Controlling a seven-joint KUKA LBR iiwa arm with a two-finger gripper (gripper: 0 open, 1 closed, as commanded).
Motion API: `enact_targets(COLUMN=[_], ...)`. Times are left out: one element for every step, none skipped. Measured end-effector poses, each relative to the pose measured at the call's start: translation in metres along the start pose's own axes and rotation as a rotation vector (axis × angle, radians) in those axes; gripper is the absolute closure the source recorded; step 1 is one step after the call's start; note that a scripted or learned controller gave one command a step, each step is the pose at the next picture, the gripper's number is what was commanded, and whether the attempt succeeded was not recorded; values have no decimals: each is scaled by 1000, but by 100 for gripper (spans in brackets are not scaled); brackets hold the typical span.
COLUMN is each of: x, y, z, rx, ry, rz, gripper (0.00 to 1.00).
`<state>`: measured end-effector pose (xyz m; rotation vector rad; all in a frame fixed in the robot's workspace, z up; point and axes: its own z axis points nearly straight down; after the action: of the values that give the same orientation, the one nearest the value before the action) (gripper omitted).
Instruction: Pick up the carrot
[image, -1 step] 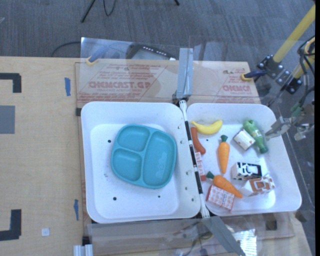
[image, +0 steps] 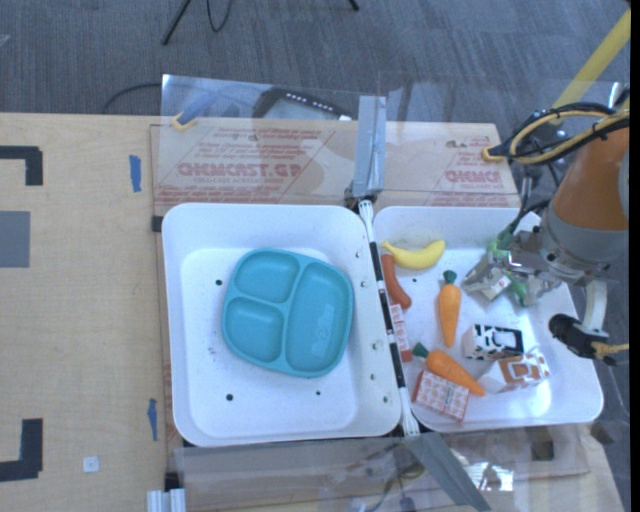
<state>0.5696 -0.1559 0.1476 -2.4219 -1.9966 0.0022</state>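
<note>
Two shallow white bins sit on the desk; the upright orange plastic carrot lies in the right one. My claw hovers nearby, its grip state undeterminable.

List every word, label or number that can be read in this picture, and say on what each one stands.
"CHEMCAST GP", red print, on the clear plastic sheet behind the left white bin.
Red print on the clear sheet behind the right white bin: too blurred to read.
Small red-and-white packets in the right bin: print too small to read.
</note>
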Motion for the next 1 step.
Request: enact_targets(x=[41], y=[-7], z=[61], rx=[-8], ry=[1], rz=[-34], gripper=[0])
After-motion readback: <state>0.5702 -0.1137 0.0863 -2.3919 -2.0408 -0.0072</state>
